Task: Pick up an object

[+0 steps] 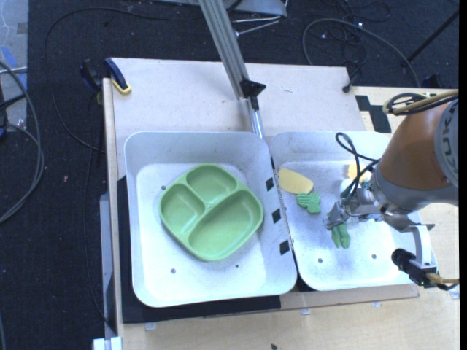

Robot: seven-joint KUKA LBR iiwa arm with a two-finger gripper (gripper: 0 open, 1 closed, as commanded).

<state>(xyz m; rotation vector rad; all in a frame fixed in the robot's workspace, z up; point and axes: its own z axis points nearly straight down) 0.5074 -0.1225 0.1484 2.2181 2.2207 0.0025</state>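
Claw (340, 223) low in the right bin (321, 272), centre-right of frame, right over a small green toy (340, 236); can't tell whether it grips or just touches it. Another green toy (309, 202) and a yellow piece (295, 181) lie up-left of it. Left bin (146, 268) holds a green divided plate (211, 211).

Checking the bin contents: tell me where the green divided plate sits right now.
The green divided plate lies flat in the left bin, near its middle, apart from the yellow piece in the right bin.
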